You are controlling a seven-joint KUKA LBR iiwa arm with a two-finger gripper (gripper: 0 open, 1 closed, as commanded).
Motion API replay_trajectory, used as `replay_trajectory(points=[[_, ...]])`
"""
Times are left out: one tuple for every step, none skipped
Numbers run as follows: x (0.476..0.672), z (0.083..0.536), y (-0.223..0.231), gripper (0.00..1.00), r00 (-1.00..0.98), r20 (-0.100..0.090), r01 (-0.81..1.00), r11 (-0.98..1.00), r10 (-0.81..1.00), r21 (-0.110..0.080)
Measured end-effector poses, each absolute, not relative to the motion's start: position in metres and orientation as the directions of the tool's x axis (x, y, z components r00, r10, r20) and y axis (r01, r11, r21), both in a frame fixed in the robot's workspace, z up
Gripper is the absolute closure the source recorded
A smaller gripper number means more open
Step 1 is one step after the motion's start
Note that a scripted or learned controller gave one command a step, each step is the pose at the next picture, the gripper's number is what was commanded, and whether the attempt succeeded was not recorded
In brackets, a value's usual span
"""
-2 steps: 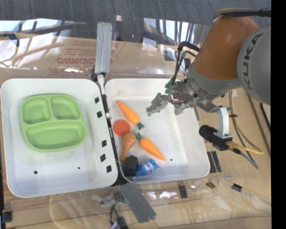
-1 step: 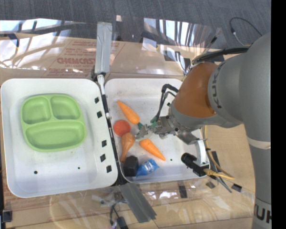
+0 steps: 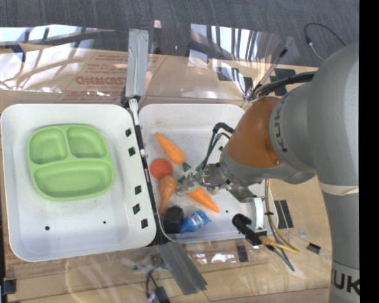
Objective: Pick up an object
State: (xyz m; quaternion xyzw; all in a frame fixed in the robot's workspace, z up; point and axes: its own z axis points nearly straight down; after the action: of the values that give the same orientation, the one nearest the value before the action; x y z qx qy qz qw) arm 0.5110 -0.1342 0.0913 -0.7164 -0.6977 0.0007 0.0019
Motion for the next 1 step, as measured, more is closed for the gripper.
replay_trajectory(points=[[0.511, 0.1007, -0.1352, 1.0, 0.023, 0.001, 1.0, -0.023, 1.0, -0.004]])
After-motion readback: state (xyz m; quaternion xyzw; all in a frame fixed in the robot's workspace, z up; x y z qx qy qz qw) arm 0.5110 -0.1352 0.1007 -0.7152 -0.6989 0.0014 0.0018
